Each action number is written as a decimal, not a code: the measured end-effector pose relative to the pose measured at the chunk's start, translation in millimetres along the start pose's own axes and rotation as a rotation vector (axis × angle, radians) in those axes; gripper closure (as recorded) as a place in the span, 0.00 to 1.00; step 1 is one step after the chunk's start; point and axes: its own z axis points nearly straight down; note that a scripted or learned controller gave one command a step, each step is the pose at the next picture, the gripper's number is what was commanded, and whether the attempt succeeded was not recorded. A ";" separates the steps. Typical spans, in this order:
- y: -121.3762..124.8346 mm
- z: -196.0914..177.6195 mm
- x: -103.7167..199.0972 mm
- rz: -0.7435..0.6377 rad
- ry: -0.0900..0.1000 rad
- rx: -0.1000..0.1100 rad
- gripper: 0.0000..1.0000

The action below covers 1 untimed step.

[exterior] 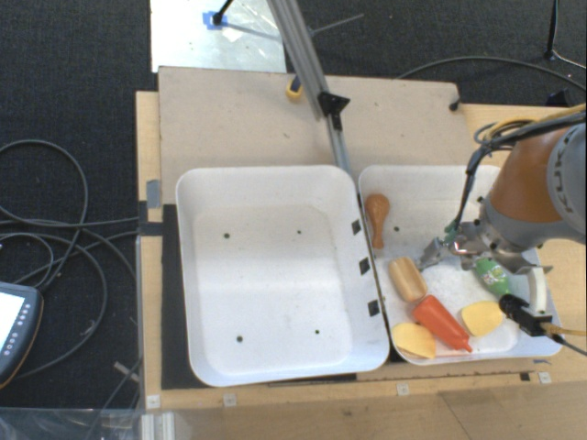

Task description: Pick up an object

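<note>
The right bin (417, 183) holds several toy foods. A brown drumstick-shaped piece (377, 214) lies by its left wall and a tan bread roll (407, 278) below it. An orange-red carrot (441, 323) sits between two yellow pieces (415, 340) (482, 318) near the front. A green item (493, 277) lies partly under the wrist. My gripper (447, 247) hangs low over the middle of this bin, just right of the roll and above the carrot. I see nothing held in it.
The left bin (266, 273) stands beside the right one, their walls touching. A grey pole (303, 49) slants down from the top to the bins' shared corner. The arm's orange band (532, 186) covers the right bin's far right part.
</note>
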 end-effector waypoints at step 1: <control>1.1 -13.6 -0.7 0.001 -0.001 -0.005 1.00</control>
